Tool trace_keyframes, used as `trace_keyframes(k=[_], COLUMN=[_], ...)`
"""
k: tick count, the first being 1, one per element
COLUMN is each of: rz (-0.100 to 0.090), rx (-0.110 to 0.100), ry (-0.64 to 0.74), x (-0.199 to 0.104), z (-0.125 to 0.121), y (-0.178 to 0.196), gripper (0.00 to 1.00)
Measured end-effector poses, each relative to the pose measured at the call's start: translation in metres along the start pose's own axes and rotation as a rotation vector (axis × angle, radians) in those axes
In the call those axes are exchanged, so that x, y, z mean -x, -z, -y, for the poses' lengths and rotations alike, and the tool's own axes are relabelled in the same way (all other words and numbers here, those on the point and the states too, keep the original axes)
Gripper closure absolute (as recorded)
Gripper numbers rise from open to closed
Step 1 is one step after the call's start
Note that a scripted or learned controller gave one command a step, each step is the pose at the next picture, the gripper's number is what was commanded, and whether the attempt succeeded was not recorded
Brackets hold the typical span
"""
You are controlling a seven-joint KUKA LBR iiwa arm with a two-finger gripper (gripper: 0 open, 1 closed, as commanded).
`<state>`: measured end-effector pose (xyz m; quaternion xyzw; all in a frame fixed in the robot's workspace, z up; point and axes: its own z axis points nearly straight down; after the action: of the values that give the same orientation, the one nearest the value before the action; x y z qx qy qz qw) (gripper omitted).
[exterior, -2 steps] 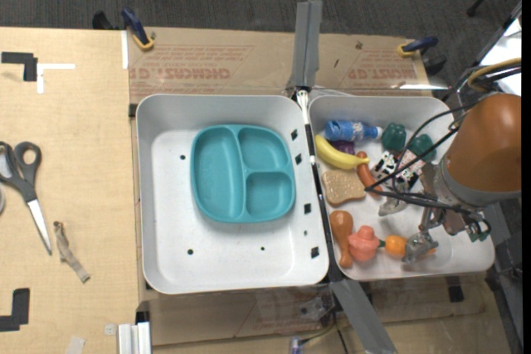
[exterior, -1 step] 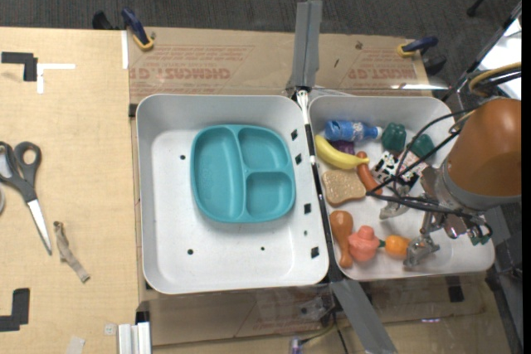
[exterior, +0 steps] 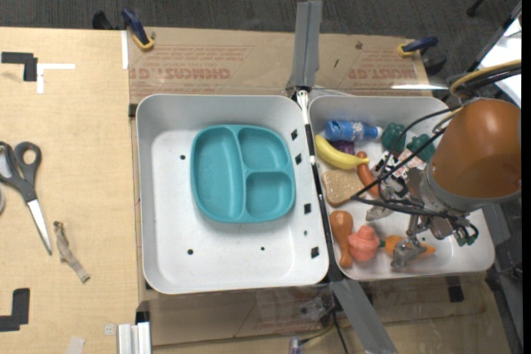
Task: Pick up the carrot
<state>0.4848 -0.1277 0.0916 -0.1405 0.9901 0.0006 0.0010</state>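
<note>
The carrot, an orange tapered piece, lies near the front left corner of the right bin, beside a pink toy. My gripper is low in the same bin, to the right of the carrot and the pink toy, close to the bin's front wall. A small orange bit shows right at the gripper; I cannot make out what it is or whether it is held. The arm's orange band and its cables hide the bin's right part.
The right bin also holds a blue bottle, a banana, a bread slice, an orange-red sausage-like piece and a green toy. A teal divided plate lies in the left bin. Scissors rest on the bench at the left.
</note>
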Motion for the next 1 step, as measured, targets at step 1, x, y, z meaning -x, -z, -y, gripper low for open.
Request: trace_keyframes(k=[1], rz=[0.001], rx=[-0.002], ry=[0.03], x=[0.0169], z=[-0.0324], y=[0.0004], gripper=[0.0])
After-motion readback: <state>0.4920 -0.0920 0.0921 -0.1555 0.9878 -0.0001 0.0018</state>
